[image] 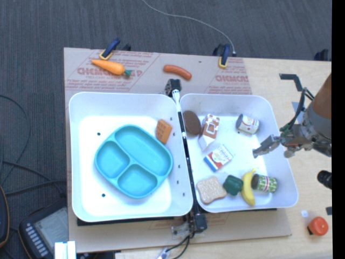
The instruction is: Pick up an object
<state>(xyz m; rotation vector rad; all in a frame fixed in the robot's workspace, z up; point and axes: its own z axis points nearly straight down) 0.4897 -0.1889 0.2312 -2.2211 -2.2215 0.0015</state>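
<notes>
The right bin [280, 196] holds several toy foods: a brown oval piece [190, 122], a small carton [210, 126], a silver can [247, 124], a white, blue and red packet [218, 157], a bread slice [211, 189], a dark green piece [233, 184], a banana [248, 188] and a green can [264, 183]. My gripper [277, 146] hangs over the bin's right rim, above and to the right of the green can. It is open, with nothing between its fingers [263, 147].
The left bin [81, 144] carries a blue divided plate [133, 161] and an orange cracker [164, 130]. Behind the bins, a carrot [110, 67] and a sausage [177, 72] lie on the cardboard. An orange object [318, 226] sits on the bench at the bottom right.
</notes>
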